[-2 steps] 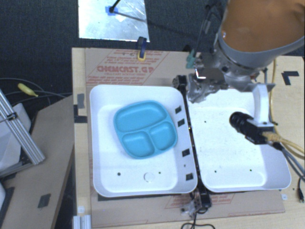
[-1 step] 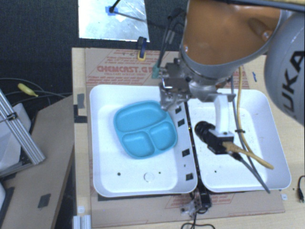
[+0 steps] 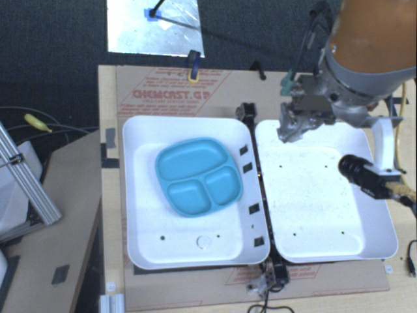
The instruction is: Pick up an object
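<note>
A light blue divided plate [image 3: 198, 176] lies in 1 of 2 white bins [image 3: 140, 240]. The arm [image 3: 374, 31] is orange above grey. Red lettering marks the tan cardboard [image 3: 169, 93]; the floor [image 3: 45, 44] is dark.

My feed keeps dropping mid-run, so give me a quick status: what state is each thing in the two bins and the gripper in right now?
Blue divided plate: lying flat, right side up, in the left bin, untouched.
Right bin: nothing between the fingers above it to show a pick.
Gripper: over the right bin's far left corner, apart from the plate; open or shut unclear.
</note>
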Controlling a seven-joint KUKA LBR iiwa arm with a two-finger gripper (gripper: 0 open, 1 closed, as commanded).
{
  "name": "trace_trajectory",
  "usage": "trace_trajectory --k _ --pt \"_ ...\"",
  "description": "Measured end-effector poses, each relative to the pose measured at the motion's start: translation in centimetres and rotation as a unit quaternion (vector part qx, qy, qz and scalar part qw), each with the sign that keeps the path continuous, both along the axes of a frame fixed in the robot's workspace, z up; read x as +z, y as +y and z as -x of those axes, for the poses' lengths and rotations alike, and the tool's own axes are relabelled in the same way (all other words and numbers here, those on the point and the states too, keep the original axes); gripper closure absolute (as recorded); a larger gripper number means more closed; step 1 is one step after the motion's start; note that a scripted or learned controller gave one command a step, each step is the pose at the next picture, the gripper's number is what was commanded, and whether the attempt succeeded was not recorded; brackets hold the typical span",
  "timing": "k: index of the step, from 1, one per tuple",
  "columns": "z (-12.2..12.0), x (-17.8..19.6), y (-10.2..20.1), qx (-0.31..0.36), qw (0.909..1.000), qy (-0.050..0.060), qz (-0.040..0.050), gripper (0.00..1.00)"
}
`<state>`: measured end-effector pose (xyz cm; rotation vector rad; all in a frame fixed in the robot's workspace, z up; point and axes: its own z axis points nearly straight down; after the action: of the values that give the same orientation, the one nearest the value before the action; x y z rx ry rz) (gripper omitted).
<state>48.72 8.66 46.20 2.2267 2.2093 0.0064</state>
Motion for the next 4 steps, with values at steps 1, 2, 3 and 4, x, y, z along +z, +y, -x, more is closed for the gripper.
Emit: trace_trajectory --k 1,2,3,4 --pt "0.1 1.5 9.3 0.01 0.9999 0.001 -0.0024 1.0" --pt "0.0 2.6 8.8 0.008 1.0 0.0 -0.0018 1.0" --pt "0.0 3.7 8.8 0.01 0.9999 -0.001 -0.0024 1.0" --pt "-0.1 4.8 8.8 0.012 0.9999 -0.002 -0.003 1.0"
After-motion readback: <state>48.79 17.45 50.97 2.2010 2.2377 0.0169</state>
